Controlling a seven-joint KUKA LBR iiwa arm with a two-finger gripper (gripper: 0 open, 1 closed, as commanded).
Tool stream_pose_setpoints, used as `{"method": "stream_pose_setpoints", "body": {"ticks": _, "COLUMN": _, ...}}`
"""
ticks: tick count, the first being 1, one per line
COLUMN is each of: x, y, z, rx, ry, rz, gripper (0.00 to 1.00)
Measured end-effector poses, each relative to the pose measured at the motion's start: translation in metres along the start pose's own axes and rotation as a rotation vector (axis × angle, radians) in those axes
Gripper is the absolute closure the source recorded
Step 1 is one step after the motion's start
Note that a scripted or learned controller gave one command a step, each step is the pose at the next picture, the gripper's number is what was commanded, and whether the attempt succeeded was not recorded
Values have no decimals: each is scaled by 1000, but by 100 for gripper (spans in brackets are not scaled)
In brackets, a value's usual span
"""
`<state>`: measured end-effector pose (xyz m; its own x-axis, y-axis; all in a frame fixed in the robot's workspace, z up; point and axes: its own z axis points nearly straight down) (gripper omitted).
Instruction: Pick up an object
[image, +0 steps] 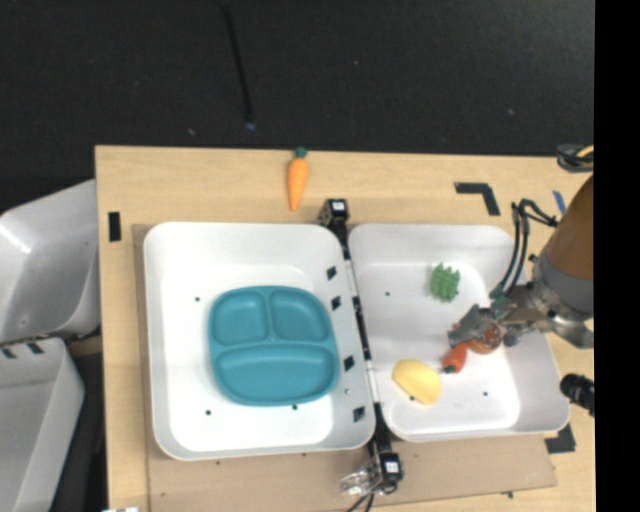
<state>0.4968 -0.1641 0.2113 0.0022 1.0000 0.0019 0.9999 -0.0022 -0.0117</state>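
Low in the right bin (500, 410), the gripper (470, 345) hangs over a small red object (457, 359), presumably to grab it, though I cannot tell its state.

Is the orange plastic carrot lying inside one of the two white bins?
No, the orange plastic carrot lies on the wooden bench, beyond the far rim of the left white bin.
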Motion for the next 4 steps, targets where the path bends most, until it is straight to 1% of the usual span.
{"method": "stream_pose_setpoints", "body": {"ticks": 1, "x": 0, "y": 3, "z": -6, "rx": -13, "ry": -3, "rz": -4, "gripper": 0}}
{"method": "stream_pose_setpoints", "body": {"ticks": 2, "x": -6, "y": 7, "z": 38, "rx": -10, "ry": -3, "rz": -2, "gripper": 0}}
{"method": "stream_pose_setpoints", "body": {"ticks": 3, "x": -1, "y": 13, "z": 98, "rx": -8, "ry": -2, "rz": -1, "gripper": 0}}
{"method": "stream_pose_setpoints", "body": {"ticks": 4, "x": -2, "y": 13, "z": 111, "rx": -11, "ry": -3, "rz": 1, "gripper": 0}}
